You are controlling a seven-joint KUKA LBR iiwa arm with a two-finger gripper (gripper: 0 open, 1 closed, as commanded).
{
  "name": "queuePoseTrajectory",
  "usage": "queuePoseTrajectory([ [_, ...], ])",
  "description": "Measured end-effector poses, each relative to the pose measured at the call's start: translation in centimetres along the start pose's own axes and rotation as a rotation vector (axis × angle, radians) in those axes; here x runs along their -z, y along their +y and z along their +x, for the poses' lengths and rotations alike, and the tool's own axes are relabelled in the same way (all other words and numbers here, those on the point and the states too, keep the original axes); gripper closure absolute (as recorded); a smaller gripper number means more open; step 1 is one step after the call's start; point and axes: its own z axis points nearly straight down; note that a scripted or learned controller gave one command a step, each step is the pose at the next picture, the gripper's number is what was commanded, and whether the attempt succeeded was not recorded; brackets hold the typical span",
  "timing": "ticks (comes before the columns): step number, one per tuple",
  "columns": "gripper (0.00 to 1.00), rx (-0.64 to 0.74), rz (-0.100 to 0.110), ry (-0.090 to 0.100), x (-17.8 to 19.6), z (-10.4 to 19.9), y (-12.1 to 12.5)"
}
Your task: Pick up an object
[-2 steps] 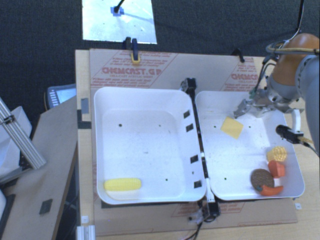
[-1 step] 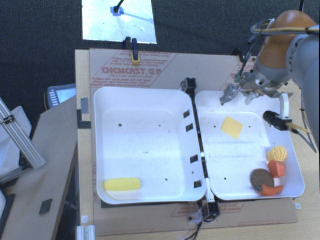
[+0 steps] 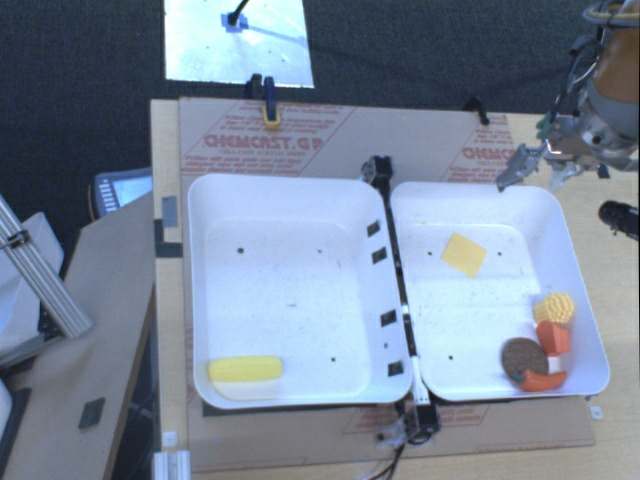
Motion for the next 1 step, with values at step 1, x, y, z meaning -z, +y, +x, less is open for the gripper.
queuePoseTrajectory([
  [1,1.00,0.006,0.003,0.002,0.44,0.25,0.11],
])
